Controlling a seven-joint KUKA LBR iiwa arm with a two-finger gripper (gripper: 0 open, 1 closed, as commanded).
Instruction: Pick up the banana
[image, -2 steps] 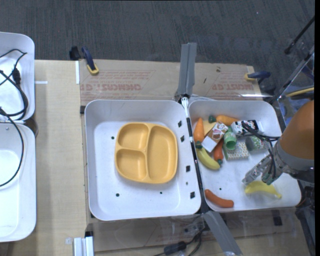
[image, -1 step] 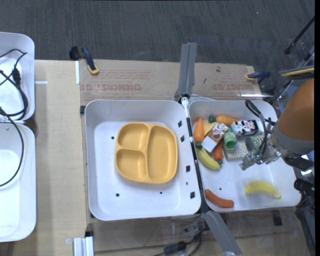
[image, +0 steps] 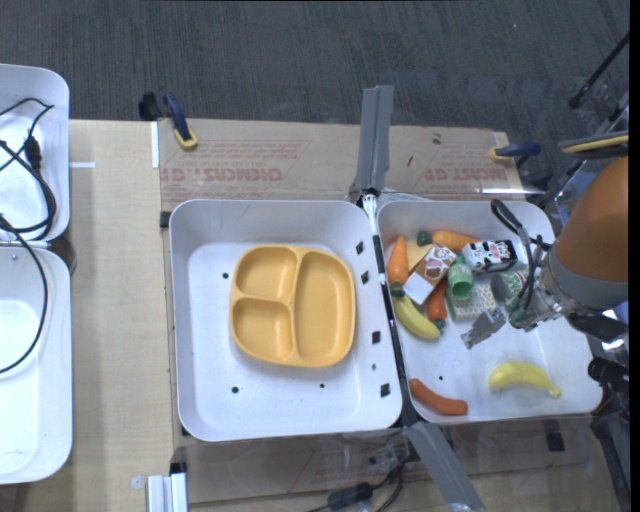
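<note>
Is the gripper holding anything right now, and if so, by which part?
Nothing is visibly held. The gripper hangs in the right bin above the banana, with no object between its fingers.

Camera: fixed above the bench (image: 110, 300), looking down at a slant.
Covers: both white bins (image: 190, 330), seemingly mid-distance.

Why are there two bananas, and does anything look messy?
Only the pile looks messy: toy foods lie jumbled at the right bin's left end, one banana among them. The other banana lies alone. The yellow tray sits neatly.
</note>
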